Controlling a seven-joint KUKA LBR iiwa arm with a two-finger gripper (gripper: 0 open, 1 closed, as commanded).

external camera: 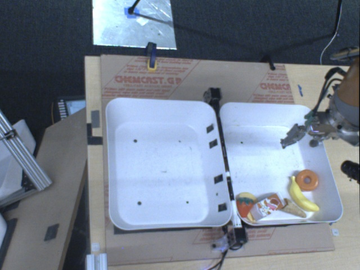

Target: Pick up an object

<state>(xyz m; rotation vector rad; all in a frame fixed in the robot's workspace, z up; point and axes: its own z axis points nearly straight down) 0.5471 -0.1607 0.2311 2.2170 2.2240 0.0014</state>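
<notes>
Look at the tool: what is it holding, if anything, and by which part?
Nothing is held. The tool hangs above bare floor in the right bin, apart from the banana and the other items near the front edge.

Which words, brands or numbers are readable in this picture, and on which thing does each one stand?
"CHEMCAST G P", red print on the brown board under the bins, left of centre; the last letters are unsure.
A second red print on the same board, at the right, runs at a slant: too blurred to read.
The small packet in the right bin: print too small to read.
</notes>
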